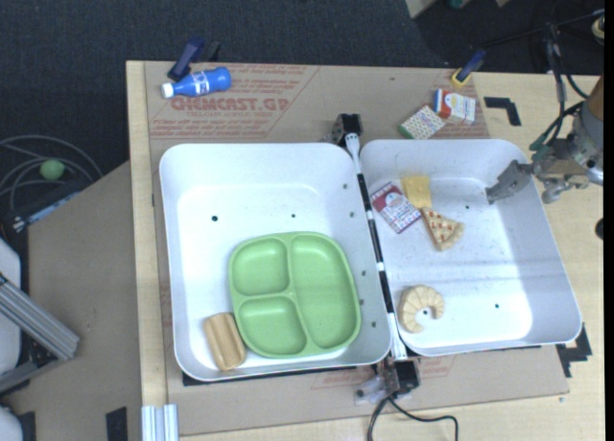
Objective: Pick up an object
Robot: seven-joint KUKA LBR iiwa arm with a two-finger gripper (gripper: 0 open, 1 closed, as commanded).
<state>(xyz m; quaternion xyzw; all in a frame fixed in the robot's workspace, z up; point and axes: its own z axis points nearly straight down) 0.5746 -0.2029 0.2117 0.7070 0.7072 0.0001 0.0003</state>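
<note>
Two white bins sit side by side on the desk (144, 266).

Nearest, in the left bin (187, 199): tan bread-like block (224, 340), touching the edge of a green divided plate (293, 292).

Right bin (537, 276), near its front-left corner: a curled croissant-like piece (422, 306), apart from the rest, w/ bare floor around it. Prob the easiest pick.

Further back, a cluster by the divider: waffle-like wedge (442, 229), yellow block (416, 190), red-and-white packet (394, 207), all touching or just beside each other. Harder to isolate one.

The gripper (506, 183) hangs over the right bin's far-right part, well apart from every item; nothing is held. Can't tell how wide the jaws stand, too blurred.

To do it well: move left and forward, centre over the croissant, come straight down, close across its narrow width, avoid the bin wall.

Beyond the bins: blue bottle (197, 82) and small boxes (439, 115) on the desk.
</note>
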